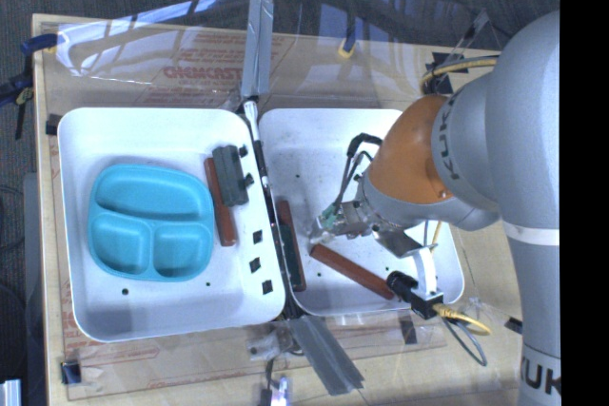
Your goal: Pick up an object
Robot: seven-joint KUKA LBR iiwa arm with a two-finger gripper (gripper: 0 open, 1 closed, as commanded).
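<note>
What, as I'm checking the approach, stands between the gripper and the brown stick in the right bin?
Nothing visible: the gripper is close beside the brown stick, only bare right bin floor between them.

We see a smooth blue plastic tray [149, 222], a white plastic left bin [152, 307], and a shiny grey arm [514, 90].

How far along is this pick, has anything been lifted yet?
Done: the gripper is down inside the right-hand shallow white bin. In hand: nothing is visibly held; the long brown bar lies flat on that bin's floor, just beside the gripper. Left: grasping and lifting something. The light blue compartment tray lies in the left white bin.
</note>
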